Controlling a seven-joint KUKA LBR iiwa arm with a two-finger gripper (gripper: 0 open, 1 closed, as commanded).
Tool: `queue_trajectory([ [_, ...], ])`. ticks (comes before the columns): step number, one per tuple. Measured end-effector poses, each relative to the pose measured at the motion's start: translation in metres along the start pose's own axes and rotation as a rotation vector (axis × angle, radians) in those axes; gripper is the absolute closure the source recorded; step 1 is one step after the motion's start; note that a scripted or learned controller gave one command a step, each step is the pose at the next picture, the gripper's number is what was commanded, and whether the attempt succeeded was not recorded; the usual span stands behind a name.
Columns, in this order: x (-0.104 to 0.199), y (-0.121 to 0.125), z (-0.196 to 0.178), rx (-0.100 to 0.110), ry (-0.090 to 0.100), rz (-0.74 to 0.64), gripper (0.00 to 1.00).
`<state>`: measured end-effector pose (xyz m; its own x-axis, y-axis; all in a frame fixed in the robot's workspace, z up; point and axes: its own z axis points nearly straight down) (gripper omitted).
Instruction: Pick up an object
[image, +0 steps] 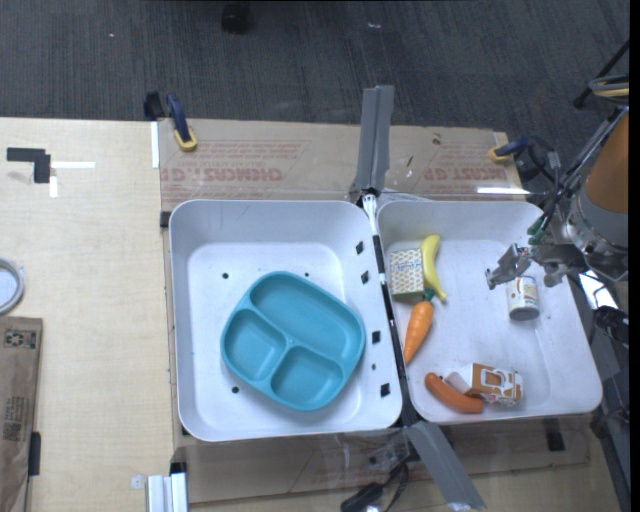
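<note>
your gripper (513, 266) hangs with fingers apart, gripping nothing; just below it stands a small white cylindrical can (523, 298) (label print too small to read).

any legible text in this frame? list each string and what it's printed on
"CHEMCAL GP...": roughly, red print seen upside down, twice on the cardboard sheet behind the bins; letters uncertain.
Recycling-type symbol: brown paper bag at the left edge; its smaller print is too blurred to read.
Small carton in the right bin: orange and white graphics, unreadable.
Small can by the gripper: label unreadable.
Patterned box beside the banana: nothing readable.
</note>
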<state>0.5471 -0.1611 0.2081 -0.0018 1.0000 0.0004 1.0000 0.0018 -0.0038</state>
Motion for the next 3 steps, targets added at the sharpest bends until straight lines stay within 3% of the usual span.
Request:
queue_trajectory([
  [1, 0.032, -0.040, 0.049, 0.000, 0.000, -0.002, 0.00],
  [2, 0.032, -0.040, 0.049, 0.000, 0.000, -0.002, 0.00],
  [3, 0.017, -0.070, 0.088, -0.001, 0.001, -0.285, 0.00],
])
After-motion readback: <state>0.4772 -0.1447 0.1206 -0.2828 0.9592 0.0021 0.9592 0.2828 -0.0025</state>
